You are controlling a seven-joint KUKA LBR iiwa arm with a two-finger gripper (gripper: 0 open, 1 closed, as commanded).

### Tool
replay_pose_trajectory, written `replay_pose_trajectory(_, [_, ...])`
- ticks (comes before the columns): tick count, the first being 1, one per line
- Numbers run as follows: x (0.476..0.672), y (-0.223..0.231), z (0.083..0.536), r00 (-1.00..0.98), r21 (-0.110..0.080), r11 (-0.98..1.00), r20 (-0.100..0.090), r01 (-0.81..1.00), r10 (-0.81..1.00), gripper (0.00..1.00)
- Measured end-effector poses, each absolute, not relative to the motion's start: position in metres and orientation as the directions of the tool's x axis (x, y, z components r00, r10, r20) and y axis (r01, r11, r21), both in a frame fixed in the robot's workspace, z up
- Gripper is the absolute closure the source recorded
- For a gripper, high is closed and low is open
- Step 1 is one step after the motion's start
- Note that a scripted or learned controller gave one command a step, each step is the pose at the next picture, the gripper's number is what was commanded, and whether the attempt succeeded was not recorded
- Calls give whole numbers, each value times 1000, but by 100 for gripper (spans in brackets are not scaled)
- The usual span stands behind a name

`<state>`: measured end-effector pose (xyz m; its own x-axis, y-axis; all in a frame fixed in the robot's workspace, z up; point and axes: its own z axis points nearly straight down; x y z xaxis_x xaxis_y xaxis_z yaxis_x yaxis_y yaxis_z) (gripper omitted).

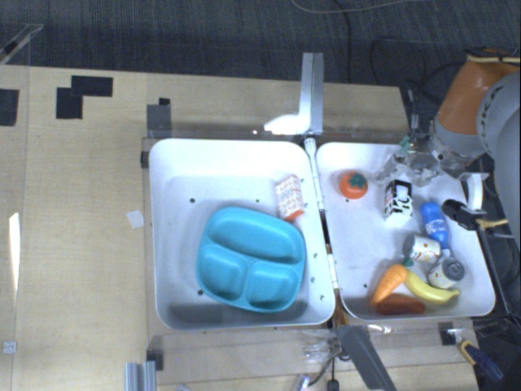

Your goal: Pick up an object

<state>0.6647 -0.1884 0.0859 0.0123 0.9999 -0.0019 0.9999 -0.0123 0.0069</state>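
While the gripper (404, 160) hangs over the far side of the right bin (358, 283), its grip cannot be made out. Just beneath it a black-and-white toy (397, 199) lies between a tomato (353, 184) and a blue bottle (434, 223); a carrot (390, 281) and banana (431, 290) sit nearer.

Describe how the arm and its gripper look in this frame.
The arm enters at the upper right: a rounded grey body with a broad orange band above the wrist. Below that sits a metallic, silvery gripper assembly of small angular parts. Finer detail is too blurred to make out.
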Motion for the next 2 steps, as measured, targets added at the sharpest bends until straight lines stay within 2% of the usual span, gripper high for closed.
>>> replay_pose_trajectory(1, [668, -187, 98, 5, 14, -5, -3, 1000, 1000, 100])
replay_pose_trajectory(2, [659, -165, 229, 44, 5, -44, -1, 999, 999, 100])
